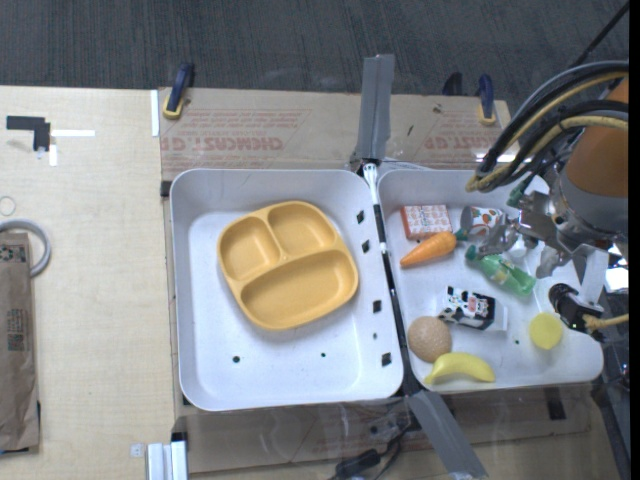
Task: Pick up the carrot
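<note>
1. Carrot (pixel 430 249) lies in the right bin (pixel 590 368), upper-left part, tilted, thick end toward the divider (pixel 378 228), leafy tip up and right. It sits flat on the bin floor, nothing on top of it.
2. Using the carrot as reference: a small red-and-white box (pixel 426 219) sits just above it, near or touching; I can't tell which. A green bottle (pixel 505 273) lies to its right, near the tip end. A black-and-white cow toy (pixel 470 309) is below and right, apart from it. A brown ball (pixel 430 337) and a banana (pixel 460 369) are well below. A yellow lemon-like piece (pixel 546 331) is far to the lower right.
3. Gripper (pixel 515 236) hangs to the right of the carrot, over the green bottle area, beside the carrot's leafy tip. The metal parts there are cluttered and overlap the objects below.
4. Tool state: can't tell how far it is spread, and nothing is visibly in its hold. The carrot is clearly still on the bin floor, not lifted.
5. Judgement: this is the approach stage, and the grasp is not made. The arm enters from the right, so the tool naturally arrives at the tip end, not the thick end.
6. Judgement on risk: the tip is thin and crowded by the bottle and a printed item (pixel 482 218); closing there could catch a neighbour or slip off. Mid-body, left of the present position, looks like the safer grasp point.
7. Left of the carrot, across the divider, the left bin (pixel 200 368) carries a yellow divided plate (pixel 288 264). Not relevant to the pick.
</note>
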`<state>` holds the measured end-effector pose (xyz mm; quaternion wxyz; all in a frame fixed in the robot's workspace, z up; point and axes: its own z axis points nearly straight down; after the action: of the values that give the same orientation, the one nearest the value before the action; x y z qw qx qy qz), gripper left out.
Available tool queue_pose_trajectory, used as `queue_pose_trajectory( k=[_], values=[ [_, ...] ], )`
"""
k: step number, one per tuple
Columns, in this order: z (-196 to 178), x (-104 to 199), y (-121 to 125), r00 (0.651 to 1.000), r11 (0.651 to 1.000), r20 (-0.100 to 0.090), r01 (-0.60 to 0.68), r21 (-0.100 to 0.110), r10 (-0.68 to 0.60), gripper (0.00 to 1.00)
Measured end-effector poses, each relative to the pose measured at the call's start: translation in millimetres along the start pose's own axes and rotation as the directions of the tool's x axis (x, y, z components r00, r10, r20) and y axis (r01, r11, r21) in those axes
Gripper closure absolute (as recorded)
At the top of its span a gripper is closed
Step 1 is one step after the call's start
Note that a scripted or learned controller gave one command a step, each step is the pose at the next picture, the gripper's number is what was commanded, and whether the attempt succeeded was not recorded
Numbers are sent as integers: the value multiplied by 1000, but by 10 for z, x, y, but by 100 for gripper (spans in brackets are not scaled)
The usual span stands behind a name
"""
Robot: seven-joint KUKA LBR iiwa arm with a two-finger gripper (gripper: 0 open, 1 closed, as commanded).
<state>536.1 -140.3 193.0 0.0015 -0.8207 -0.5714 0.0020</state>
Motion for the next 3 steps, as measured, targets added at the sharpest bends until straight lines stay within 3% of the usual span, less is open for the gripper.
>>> queue_pose_trajectory(
  k=[1, 2, 3],
  values=[
    [646, 399, -257, 1000, 1000, 0, 32, -2, -32, 0],
    [17, 629, 155, 989, 989, 1, 151, -3, -151, 0],
    [85, 620, 494, 999, 999, 2, -48, -2, 48, 0]
  ],
)
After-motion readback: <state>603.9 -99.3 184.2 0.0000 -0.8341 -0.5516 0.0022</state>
